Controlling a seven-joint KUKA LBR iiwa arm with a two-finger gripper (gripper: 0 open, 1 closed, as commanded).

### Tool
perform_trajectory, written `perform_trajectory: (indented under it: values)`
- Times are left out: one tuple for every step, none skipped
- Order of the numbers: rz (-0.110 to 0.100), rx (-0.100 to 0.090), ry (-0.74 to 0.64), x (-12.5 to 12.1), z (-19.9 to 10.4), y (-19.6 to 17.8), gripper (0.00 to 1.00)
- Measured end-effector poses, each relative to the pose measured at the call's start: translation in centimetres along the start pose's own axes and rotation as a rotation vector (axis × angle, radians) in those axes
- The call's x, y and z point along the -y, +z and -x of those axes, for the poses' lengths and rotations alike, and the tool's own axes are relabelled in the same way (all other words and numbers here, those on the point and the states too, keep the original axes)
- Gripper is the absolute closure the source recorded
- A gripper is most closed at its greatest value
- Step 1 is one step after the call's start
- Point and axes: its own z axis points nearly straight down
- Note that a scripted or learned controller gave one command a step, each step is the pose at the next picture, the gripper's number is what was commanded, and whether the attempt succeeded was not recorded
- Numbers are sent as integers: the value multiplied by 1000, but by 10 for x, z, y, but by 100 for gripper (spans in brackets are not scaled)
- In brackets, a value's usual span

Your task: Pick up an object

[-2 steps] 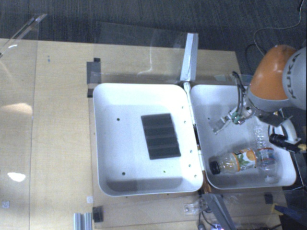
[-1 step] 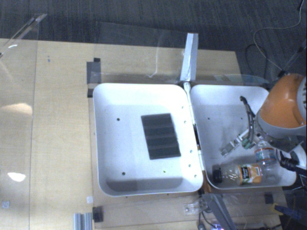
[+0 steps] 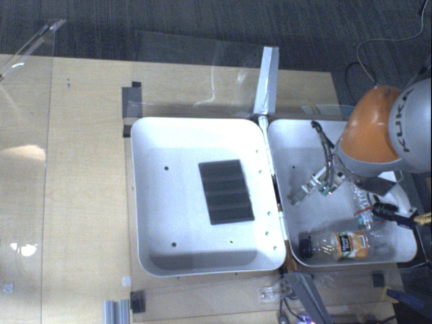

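Two white bins side by side on the wooden tabletop (image 3: 74, 201). In the left bin (image 3: 155, 248), a dark ribbed rectangular pad (image 3: 226, 191), lying flat near centre. In the right bin (image 3: 297, 154), a clear plastic bottle (image 3: 337, 245) with orange label and black cap, on its side along the near wall. Above that bin, the claw (image 3: 317, 184), state impossible to tell, apart from the bottle.

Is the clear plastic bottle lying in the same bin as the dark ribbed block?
No, the bottle lies on its side in the right bin, while the dark ribbed block lies in the left bin.
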Motion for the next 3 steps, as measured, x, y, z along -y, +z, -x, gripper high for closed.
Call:
perform_trajectory:
  values:
    - [-5,-2,222,-59,58,3,0]
    - [-20,-28,-32,-61,94,-10,0]
    - [-6,-2,-4,18,110,-32,0]
